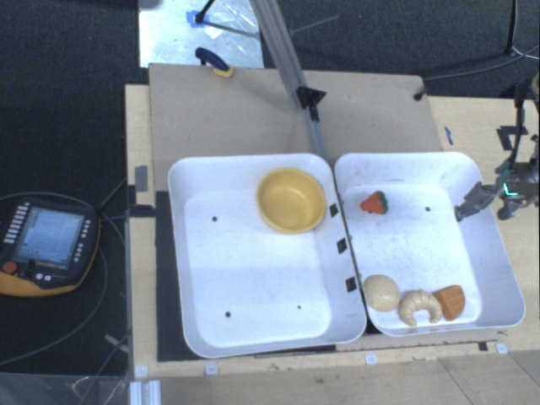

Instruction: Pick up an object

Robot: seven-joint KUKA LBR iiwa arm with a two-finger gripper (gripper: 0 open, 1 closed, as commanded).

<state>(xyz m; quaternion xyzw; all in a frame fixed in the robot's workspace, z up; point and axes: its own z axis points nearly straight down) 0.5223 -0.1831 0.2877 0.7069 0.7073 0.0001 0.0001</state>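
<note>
The gripper (485,199) hangs at the right bin's (498,264) right edge, holding nothing; I cannot tell its state; a strawberry (374,202) lies well apart.

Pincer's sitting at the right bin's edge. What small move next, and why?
Probably shift the pincer left over the right bin toward the strawberry. It lies alone on the bin floor, while the round bun, croissant and bread piece crowd together in the near corner.
</note>
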